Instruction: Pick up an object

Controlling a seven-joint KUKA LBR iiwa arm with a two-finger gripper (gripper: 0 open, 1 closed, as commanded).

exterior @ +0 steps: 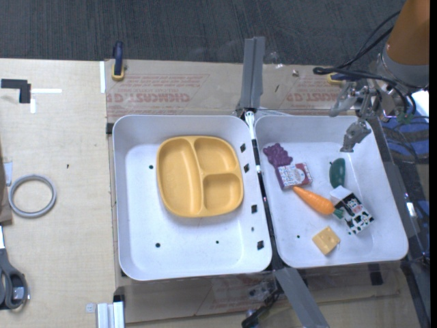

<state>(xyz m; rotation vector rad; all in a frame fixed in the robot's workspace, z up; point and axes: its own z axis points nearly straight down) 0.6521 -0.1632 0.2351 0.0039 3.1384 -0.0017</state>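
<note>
From the camera above the bench, we are looking down at two white bins side by side; the left bin (130,251) is carrying a yellow divided plate (200,176) lying flat near its far side, while the right bin (382,248) is holding all the small things. The claw (355,137) is hanging over the far right corner of the right bin, above its far wall, and nothing is sitting between its fingers; whether they are spread or closed we cannot tell. The arm (408,33) is reaching in from the right edge, its orange band showing at the top right corner, with the wrist angling down and to the left and dark cables looping around it. Nearest the claw, the green object (337,173) is lying just below it toward the bin's middle; the purple grapes (276,154) and the small red-and-white packet (293,175) are lying near the left wall; the carrot (314,201) is lying slantwise at the centre, its thick end touching the black-and-white patterned box (352,212); the yellow cracker (326,240) is lying near the front wall, well apart from the claw.
</note>
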